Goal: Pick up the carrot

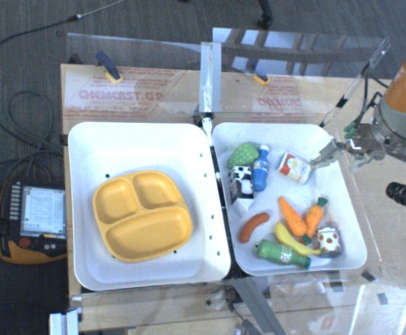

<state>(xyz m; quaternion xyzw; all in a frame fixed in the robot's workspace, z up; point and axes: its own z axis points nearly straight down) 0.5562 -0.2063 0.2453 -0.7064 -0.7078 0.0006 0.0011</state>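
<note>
Looking down, we see the carrot [292, 216] lying low in the right bin [349, 187], well apart from the gripper [326, 154] at the bin's far right edge. We cannot tell how the gripper stands. The carrot is orange and pointy. The left bin [77, 187] holds a yellow tray [142, 215].

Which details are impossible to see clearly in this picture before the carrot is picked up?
- End effector: small in the camera view; finger state unreadable.
- Grey arm: cut off by the right edge.
- Two orange carrot-shaped toys: too small to tell which is meant.
- Red-and-white carton: label illegible.
</note>
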